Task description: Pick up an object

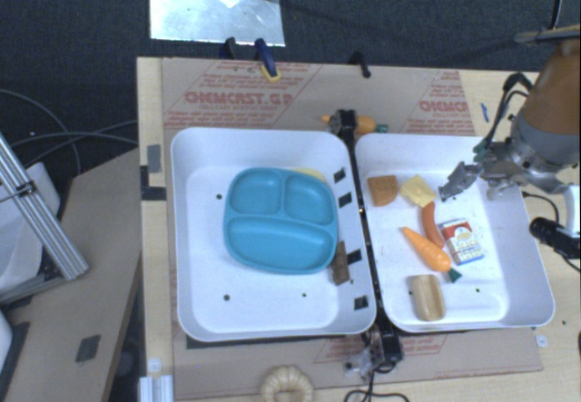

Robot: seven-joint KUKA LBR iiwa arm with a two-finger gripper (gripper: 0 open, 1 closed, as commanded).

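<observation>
Bins sit side by side on the bench, and we see the left bin holding a blue divided plate that lies flat near its middle, with a small brown piece just off the plate's lower right corner, against the wall between the bins. We find the loose things in the right bin: a brown toast slice and a yellow cheese wedge near the top left, an orange carrot lying at a slant in the middle, a second, thinner orange piece touching its upper end, a small red and white box just beside the carrot on the right, and a tan bread roll near the bottom. We see the arm coming in from the right, and its claw hangs over the upper part of the right bin, just above the box and to the right of the cheese. We see nothing between its fingers, but whether they are apart or together we cannot tell from this angle. A yellow item rests on the bench behind the bins, and a pale ring lies at the front edge
</observation>
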